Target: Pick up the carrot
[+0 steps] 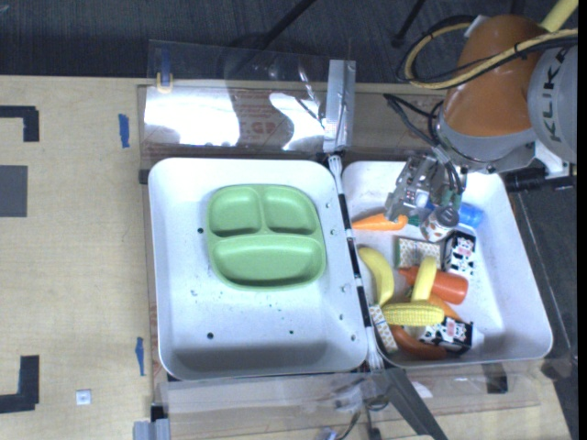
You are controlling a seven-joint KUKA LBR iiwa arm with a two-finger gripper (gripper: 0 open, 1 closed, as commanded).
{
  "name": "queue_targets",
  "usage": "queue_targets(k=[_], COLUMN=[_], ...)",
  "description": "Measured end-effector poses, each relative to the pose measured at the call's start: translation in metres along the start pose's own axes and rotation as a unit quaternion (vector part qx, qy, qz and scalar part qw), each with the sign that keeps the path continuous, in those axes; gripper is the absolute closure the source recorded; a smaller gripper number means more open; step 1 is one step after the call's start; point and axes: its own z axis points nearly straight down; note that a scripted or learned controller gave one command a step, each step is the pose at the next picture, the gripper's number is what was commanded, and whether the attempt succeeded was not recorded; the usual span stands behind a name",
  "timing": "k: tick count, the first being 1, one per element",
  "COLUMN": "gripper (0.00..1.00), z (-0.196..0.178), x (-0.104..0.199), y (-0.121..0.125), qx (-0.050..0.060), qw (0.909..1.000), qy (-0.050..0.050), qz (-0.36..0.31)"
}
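The carrot (377,220) is a small orange piece lying in the right bin (523,291), near its left wall and toward the back. My gripper (415,207) hangs just over the carrot's right end, reaching down from the grey arm with the orange band (491,71) at the upper right. The gripper's body hides the right tip of the carrot. I cannot make out whether the carrot is between the gripper's parts or only lying under them.
The right bin also holds a banana (378,273), a corn cob (413,314), an orange-red piece (445,287), a cow-patterned item (459,250) and a blue item (470,215), crowded just in front of the carrot. The left bin (174,246) bears a green divided plate (266,235).
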Motion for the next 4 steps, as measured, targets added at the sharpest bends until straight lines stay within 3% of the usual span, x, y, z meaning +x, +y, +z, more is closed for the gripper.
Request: queue_targets(k=[1, 2, 3, 4], gripper=[0.00, 0.00, 0.00, 1.00], z=[0.000, -0.015, 0.100, 0.092], x=[0.000, 0.021, -0.028, -0.029], y=[0.000, -0.009, -0.031, -0.030], qx=[0.000, 0.001, 0.001, -0.001], qw=[1.0000, 0.9987, 0.9996, 0.9996], qy=[0.000, 0.002, -0.001, -0.002], qz=[0.000, -0.050, -0.028, -0.027])
